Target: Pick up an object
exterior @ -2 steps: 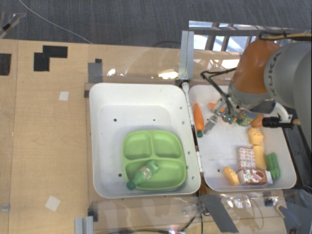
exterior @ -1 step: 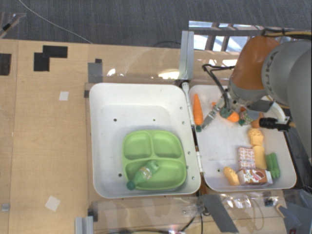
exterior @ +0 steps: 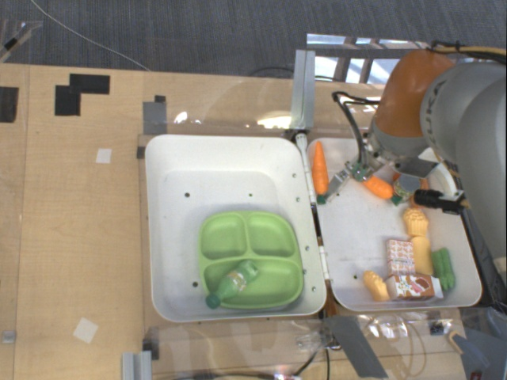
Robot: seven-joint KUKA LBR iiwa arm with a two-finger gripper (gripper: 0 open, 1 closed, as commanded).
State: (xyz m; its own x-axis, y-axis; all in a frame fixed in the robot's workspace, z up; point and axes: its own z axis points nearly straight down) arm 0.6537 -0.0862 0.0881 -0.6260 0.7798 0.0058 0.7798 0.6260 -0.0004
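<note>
Nearest the camera, in the left bin [exterior: 170, 236], a green divided plate [exterior: 249, 260] carries a small green bottle [exterior: 232, 285] lying on its side; nothing reaches for either. In the right bin [exterior: 348, 244], the near corner holds a cluster: a yellow piece [exterior: 375, 285], a small carton [exterior: 413, 288], a pink patterned pack [exterior: 400, 253], a green vegetable [exterior: 443, 267] and a corn cob [exterior: 417, 222]. All of these rest on the bin floor, so nothing looks lifted yet.

Farther back, a carrot [exterior: 319, 169] lies along the wall between the bins, and a second orange piece [exterior: 379, 187] sits just beside the claw [exterior: 354, 172]. The claw hangs low over that far end of the right bin, under the grey arm [exterior: 459, 109]. Whether it is spread or pressed together I cannot tell. No thing is visibly pinched in it, so I judge the pick as not yet done, with closing and lifting left.
</note>
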